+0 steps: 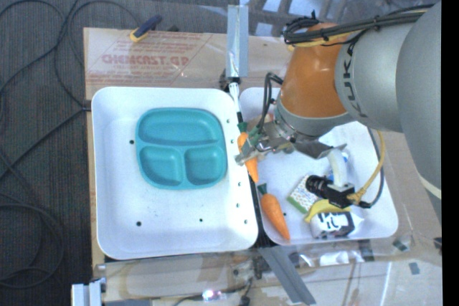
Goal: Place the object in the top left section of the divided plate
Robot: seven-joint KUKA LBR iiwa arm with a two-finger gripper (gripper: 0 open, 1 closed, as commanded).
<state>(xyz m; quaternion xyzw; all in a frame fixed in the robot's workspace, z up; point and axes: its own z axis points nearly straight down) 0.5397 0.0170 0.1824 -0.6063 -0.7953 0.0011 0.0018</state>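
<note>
A teal divided plate (179, 147) lies in the left white bin (115, 226), with one wide section at the top and two smaller ones below. My gripper (248, 149) hangs over the left edge of the right bin (384, 218), close to the wall between the two bins. A small orange carrot (252, 169) sticks out above and below the fingers, and the gripper is shut on it. The carrot sits just right of the plate's bin, apart from the plate.
A second carrot (274, 216) lies at the right bin's front left. A white bottle (338, 167), a green packet (300, 193), a yellow banana (315, 210) and a black and white item (334, 223) crowd its right half. The arm's orange band (312, 86) covers the bin's back.
</note>
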